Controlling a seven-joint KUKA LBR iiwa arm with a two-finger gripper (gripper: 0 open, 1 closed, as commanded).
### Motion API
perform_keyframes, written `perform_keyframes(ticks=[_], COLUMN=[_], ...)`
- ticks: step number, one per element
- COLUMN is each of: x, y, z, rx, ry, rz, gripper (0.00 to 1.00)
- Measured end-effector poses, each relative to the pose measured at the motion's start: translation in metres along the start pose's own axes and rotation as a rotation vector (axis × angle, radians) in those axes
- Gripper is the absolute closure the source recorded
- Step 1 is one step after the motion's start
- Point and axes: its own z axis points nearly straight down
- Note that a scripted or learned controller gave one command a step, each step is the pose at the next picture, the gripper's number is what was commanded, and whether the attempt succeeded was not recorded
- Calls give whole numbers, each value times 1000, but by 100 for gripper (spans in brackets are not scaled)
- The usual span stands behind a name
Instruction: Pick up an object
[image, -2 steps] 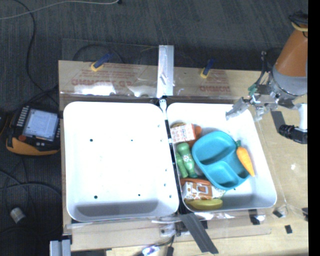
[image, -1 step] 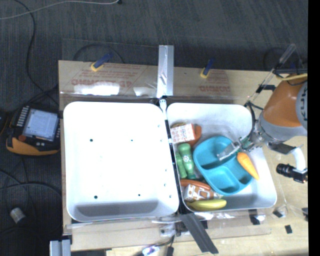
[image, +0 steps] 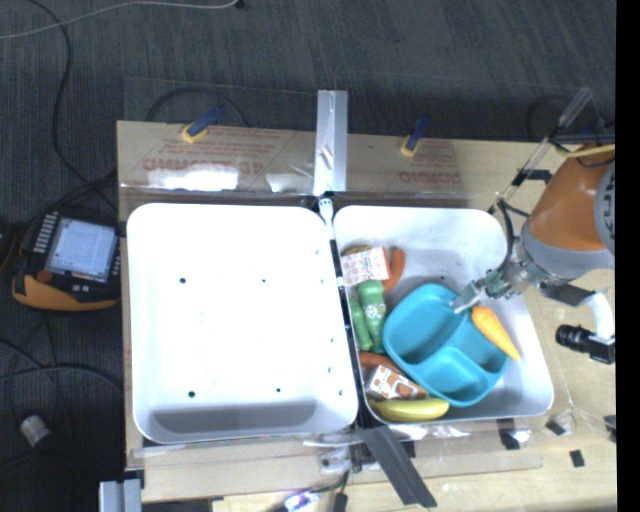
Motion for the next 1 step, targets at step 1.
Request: perform_keyframes(ticks=[1], x=[-15], y=[33], z=[-77], rx=[8], ry=[6], rz=[-129], gripper=[100])
